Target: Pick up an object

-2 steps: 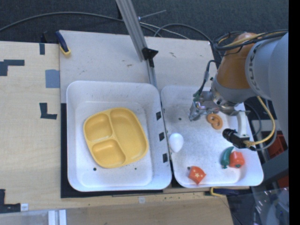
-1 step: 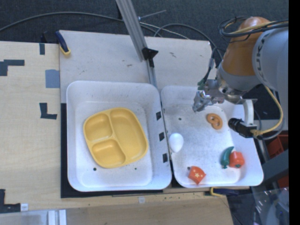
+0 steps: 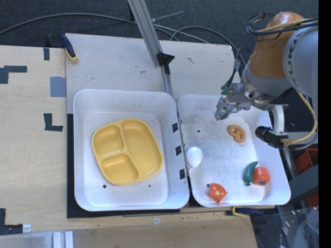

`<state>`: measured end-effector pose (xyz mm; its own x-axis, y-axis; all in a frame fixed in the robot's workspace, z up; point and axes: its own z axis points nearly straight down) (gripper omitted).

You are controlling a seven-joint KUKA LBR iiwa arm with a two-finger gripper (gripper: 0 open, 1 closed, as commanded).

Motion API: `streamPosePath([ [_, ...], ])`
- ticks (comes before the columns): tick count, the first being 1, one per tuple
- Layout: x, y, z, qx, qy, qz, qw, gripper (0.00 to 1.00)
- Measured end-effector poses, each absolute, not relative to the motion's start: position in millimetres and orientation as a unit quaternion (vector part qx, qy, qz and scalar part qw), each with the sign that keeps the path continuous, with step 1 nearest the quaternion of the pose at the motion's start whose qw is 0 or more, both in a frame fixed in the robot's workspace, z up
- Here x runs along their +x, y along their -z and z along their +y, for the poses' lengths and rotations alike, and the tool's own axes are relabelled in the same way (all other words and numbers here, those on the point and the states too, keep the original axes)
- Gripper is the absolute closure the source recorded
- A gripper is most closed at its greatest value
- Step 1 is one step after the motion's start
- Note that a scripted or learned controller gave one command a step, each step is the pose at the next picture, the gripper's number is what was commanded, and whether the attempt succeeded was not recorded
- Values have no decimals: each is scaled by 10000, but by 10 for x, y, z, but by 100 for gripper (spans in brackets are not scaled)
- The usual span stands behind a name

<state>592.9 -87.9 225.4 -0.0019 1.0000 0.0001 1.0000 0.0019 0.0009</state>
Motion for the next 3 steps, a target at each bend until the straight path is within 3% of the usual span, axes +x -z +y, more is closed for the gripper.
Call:
streamPosePath([
  [2,6196,-2202,105,7046,-5,7096,-7,100],
  [3,6220,-2118,658,7045,2,7097,-14,100],
])
